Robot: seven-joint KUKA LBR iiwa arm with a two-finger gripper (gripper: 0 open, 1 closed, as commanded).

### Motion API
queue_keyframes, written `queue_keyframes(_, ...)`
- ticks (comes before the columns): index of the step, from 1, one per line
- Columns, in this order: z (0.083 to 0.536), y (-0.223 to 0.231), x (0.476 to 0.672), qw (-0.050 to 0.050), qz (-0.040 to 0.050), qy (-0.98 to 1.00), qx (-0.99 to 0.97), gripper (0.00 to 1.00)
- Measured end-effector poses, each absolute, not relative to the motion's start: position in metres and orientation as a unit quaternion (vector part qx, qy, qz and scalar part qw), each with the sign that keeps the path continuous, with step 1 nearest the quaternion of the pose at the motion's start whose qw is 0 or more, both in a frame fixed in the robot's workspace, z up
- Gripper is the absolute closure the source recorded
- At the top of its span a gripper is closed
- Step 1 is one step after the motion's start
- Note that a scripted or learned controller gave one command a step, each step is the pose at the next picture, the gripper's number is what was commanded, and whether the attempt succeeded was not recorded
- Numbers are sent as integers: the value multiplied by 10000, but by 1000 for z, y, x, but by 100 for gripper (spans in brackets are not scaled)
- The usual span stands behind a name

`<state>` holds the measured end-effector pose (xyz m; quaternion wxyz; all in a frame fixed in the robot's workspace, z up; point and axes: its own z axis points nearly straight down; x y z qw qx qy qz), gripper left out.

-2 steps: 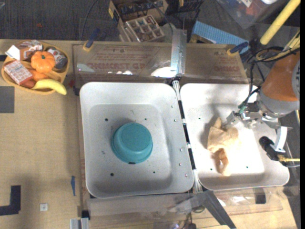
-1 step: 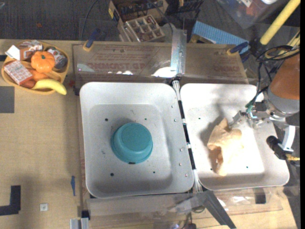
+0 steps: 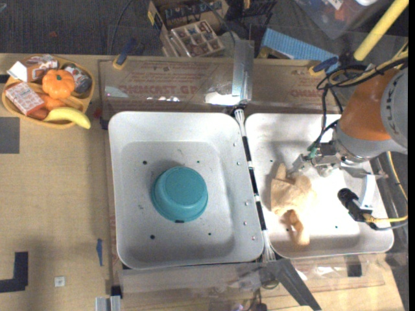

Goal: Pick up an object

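- Over the right bin [image 3: 373, 238] on the worktop [image 3: 52, 206], the grey arm with its orange band reaches in, and its claw [image 3: 299, 166] hangs low just above a pale lump
- whether the claw is wide or narrow cannot be told from this slant
- one pale tan crumpled lump [image 3: 288, 192], soft-looking and wrinkled, lies in the left half of the right bin, just below the claw
- one small orange-brown piece [image 3: 296, 225], knobbly and longish, lies close below the lump, near the bin's front edge
- one teal bowl [image 3: 180, 193], round and turned upside down, sits in the middle of the left bin [image 3: 130, 135]
- two white bins in all, side by side
- one basket of toy food [image 3: 47, 91] with a banana and a pumpkin stands at the worktop's far left corner
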<state>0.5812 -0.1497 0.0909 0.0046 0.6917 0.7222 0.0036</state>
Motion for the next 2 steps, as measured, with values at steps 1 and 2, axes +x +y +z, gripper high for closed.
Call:
queue_keyframes(1, 91, -141, 531, 51, 43, 6717, 7408, 0)
queue_keyframes(2, 91, -159, 607, 57, 32, 7282, 6853, 0)
